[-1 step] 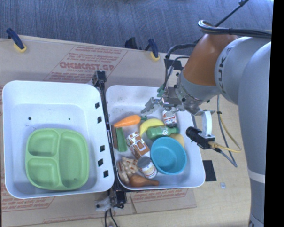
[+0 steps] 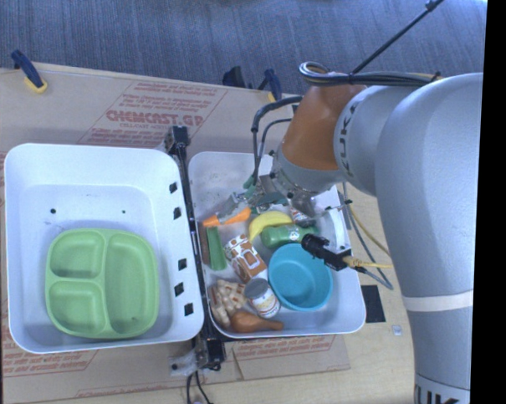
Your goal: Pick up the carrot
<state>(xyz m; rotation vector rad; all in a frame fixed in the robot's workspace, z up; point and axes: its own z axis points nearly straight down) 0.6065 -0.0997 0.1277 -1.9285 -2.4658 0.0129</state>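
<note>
I can't tell the claw's (image 2: 266,189) state; I want it centred over the carrot (image 2: 227,218), clear of the banana (image 2: 269,222).

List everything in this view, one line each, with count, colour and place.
bins: two, white, side by side on the bench
divided plate: one, green, in the left bin
carrot: one, orange, upper left of the right bin
banana: one, yellow, right of the carrot
bowl: one, blue, right bin
can: one, silver, beside the bowl
clamp: one, blue and yellow, bench's far left corner
arm: one, grey with orange band, over the right bin
</note>
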